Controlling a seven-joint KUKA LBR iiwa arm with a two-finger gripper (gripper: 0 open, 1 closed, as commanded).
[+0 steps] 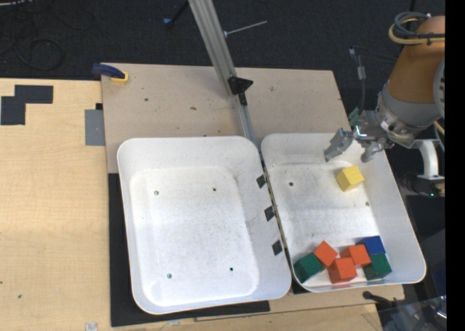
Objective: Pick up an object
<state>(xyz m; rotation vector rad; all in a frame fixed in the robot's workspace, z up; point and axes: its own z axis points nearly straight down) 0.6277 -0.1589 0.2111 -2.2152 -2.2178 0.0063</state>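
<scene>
A yellow block (349, 178) lies alone in the upper part of the right bin (305, 191). At that bin's front right corner sits a cluster of blocks: orange ones (342, 260), green ones (308, 266) and a blue one (373, 244). My gripper (354, 147) hangs over the bin's back right area, just above and behind the yellow block, open, with nothing between its fingers (336, 145).
The left bin (138, 162) stands beside the right one, with black clips (269, 212) along the shared edge. A slanted aluminium rail (214, 39) rises behind the bins. A blue and yellow clamp (110, 72) lies at the board's back left corner.
</scene>
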